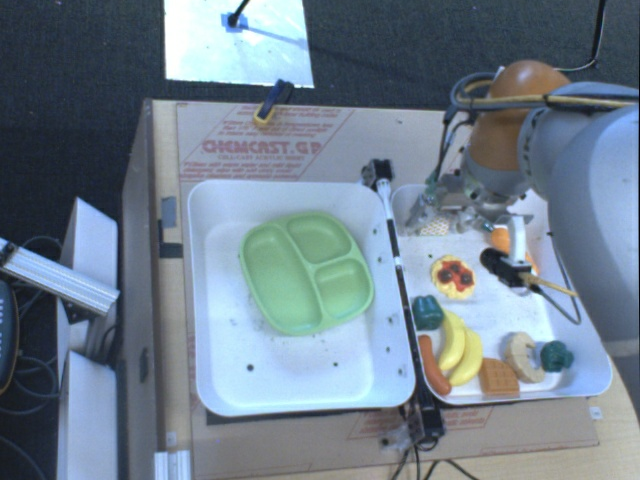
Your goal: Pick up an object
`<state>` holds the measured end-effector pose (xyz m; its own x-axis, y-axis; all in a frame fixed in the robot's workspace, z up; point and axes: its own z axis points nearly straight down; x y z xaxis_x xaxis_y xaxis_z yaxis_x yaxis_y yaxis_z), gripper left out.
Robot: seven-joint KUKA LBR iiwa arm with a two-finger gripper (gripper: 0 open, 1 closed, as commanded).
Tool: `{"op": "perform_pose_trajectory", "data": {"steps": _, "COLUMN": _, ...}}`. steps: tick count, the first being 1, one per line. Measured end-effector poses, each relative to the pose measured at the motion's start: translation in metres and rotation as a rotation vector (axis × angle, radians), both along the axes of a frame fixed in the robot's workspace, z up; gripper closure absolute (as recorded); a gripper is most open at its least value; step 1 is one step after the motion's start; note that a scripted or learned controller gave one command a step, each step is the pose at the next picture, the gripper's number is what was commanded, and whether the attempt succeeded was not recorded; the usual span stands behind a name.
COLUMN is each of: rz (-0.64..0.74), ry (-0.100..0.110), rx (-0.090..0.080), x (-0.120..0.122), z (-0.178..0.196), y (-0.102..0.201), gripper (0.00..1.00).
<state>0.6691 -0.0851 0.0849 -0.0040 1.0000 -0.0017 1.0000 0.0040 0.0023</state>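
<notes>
On the bench, two white bins side by side. Left bin [230,368]: green divided tray [305,273], flat, near centre. Right bin [590,368]: toy food along the near edge: banana [458,346], sausage [432,364], cracker [498,378], broccoli [555,356]; small pizza [455,277] mid-bin. Gripper [440,208] low over the right bin's far left corner; grip state cannot be told, nothing seen held.
</notes>
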Motion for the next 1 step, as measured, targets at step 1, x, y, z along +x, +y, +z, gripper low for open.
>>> {"op": "perform_pose_trajectory", "data": {"steps": 1, "rz": -0.002, "ry": 0.0, "rx": 0.0, "x": 0.0, "z": 0.0001, "y": -0.0013, "gripper": 0.0}}
